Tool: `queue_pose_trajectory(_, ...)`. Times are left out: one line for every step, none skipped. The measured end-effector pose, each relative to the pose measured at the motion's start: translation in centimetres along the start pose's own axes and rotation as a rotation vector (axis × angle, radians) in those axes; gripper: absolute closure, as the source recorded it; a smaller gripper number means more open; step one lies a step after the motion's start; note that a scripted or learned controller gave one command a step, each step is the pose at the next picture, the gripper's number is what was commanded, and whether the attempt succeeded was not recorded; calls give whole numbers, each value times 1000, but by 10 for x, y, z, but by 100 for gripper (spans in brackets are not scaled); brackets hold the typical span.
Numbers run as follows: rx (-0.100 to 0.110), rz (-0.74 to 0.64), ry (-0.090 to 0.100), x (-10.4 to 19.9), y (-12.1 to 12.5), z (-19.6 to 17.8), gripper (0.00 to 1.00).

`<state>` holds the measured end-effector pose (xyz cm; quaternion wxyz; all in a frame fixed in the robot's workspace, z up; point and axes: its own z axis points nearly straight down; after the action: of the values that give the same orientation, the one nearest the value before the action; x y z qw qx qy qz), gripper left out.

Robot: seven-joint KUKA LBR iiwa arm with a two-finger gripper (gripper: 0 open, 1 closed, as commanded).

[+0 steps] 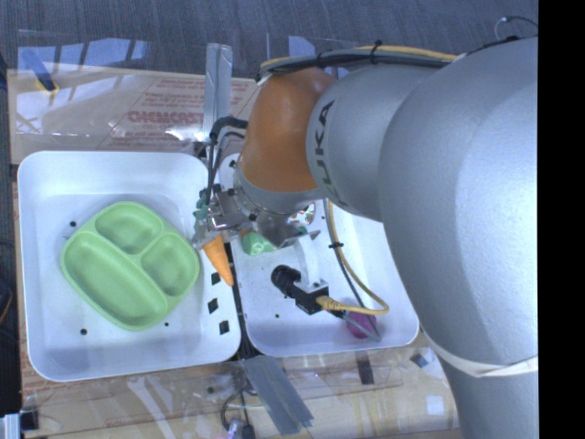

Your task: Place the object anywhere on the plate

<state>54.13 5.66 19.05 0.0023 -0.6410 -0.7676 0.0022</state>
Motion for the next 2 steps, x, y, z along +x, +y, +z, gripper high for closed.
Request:
queue_pose_trajectory(0,1,0,-1,0,0,0)
queue_pose_trajectory(2,-2,0,-1,0,-9,100)
